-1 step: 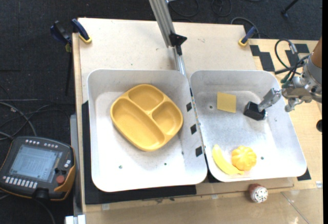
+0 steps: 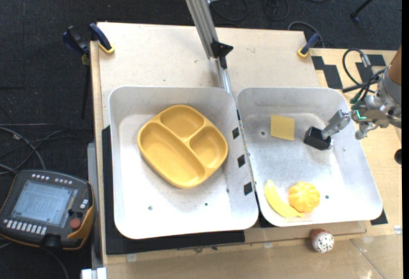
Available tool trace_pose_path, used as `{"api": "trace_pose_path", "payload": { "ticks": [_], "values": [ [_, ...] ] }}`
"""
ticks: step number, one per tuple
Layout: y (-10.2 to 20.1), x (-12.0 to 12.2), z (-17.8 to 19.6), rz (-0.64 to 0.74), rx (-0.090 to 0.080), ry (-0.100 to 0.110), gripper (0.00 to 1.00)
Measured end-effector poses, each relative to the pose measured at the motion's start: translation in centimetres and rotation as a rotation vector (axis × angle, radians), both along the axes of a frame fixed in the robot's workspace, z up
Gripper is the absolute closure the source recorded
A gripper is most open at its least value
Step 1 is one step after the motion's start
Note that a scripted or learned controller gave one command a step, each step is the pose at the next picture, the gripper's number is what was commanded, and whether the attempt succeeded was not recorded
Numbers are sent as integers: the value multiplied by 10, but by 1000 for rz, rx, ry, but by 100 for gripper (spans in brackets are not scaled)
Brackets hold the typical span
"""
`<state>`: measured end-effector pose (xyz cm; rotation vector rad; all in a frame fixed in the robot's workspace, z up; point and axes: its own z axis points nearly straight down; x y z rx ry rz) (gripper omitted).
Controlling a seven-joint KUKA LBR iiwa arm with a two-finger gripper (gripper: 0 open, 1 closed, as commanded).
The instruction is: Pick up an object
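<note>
Jaws apart or together: cannot tell. Hanging right of the square point(image 2: 282, 128), by the bin point(image 2: 362, 172) rim. Likeliest pick: that flat yellow square, lying alone on bare floor. Best to come straight down, straddle two opposite edges, close low, lift slowly. Yellow lump point(image 2: 303, 196) just nearer than the square as fallback. No readable writing.

The left bin point(image 2: 128, 207) holds a yellow divided plate point(image 2: 183, 145). In the right bin point(image 2: 358, 188) a pale yellow square point(image 2: 282, 128) lies toward the back, and a yellow curved piece point(image 2: 275, 200) touches a lumpy yellow ball point(image 2: 303, 196) near the front. The gripper point(image 2: 367, 117) hangs over that bin's right rim. A speckled ball point(image 2: 323, 241) sits on the desk point(image 2: 160, 48) just outside.
</note>
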<state>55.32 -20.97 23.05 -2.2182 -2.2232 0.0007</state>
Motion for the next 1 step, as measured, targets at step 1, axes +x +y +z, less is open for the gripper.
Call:
{"api": "trace_pose_path", "payload": {
  "ticks": [1],
  "values": [
    [3, 0, -43, -1, 0, 3, 0]
  ]
}}
